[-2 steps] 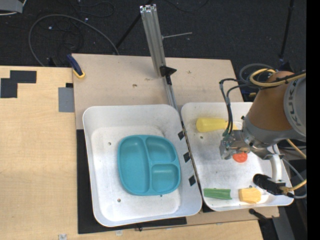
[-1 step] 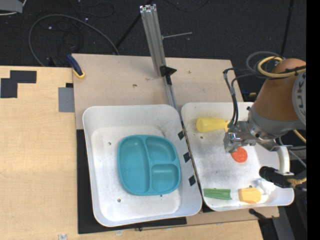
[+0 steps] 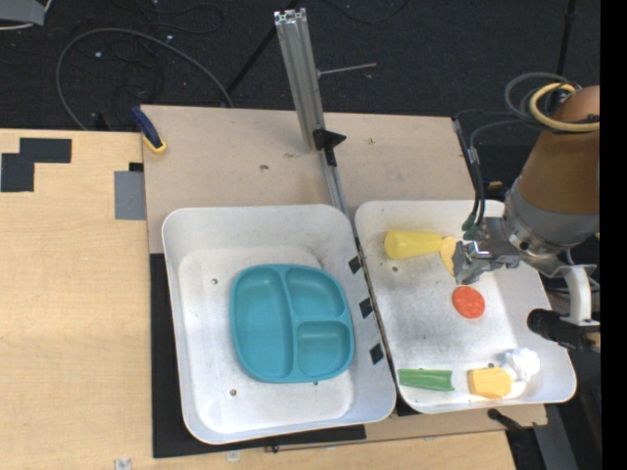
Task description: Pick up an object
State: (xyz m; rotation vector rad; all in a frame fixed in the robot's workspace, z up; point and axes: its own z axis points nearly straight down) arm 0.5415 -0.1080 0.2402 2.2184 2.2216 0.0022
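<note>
Two white bins sat on the bench; the gripper [image 3: 468,259] hung over the right bin [image 3: 431,311], beside the yellow object [image 3: 416,244], its opening unreadable, presumably lining up a grasp.

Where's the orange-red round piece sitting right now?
The orange-red round piece lies in the right bin, toward its far right side, just below the gripper and diagonally below-right of the yellow object.

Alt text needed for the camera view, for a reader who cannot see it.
The grey arm's gripper hangs over the right bin, beside a yellow object and above an orange disc. A teal divided plate lies in the left bin.
</note>
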